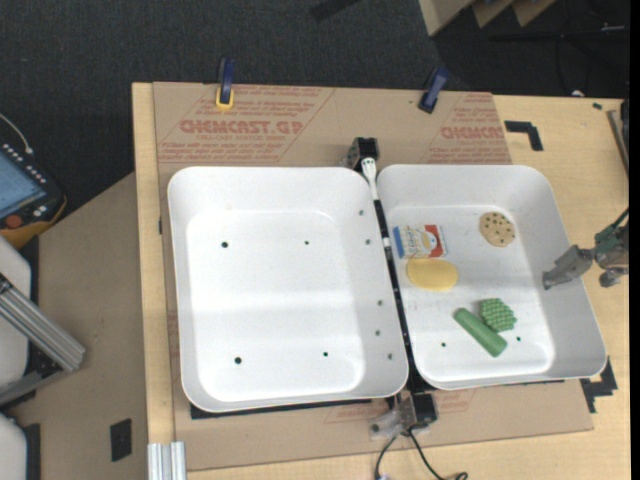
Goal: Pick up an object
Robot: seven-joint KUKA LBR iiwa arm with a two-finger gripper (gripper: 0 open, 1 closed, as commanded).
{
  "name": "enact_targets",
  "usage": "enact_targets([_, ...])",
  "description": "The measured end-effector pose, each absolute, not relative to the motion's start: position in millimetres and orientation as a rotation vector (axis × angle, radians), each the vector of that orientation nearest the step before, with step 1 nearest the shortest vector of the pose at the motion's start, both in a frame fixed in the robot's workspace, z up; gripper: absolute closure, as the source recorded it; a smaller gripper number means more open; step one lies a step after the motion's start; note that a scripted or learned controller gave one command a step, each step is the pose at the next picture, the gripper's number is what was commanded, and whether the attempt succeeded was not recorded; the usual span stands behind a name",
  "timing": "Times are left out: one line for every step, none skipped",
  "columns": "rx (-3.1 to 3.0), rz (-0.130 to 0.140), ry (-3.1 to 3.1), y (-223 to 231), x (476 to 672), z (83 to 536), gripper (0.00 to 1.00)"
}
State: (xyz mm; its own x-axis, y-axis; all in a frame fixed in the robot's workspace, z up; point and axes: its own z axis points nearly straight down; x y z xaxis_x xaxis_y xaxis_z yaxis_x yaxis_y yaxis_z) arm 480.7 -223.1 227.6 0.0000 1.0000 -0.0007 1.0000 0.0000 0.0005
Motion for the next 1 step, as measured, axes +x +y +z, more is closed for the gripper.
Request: enact_targets([2.196, 0.017, 2.214, -200.7, 563.5, 386.8, 0.00])
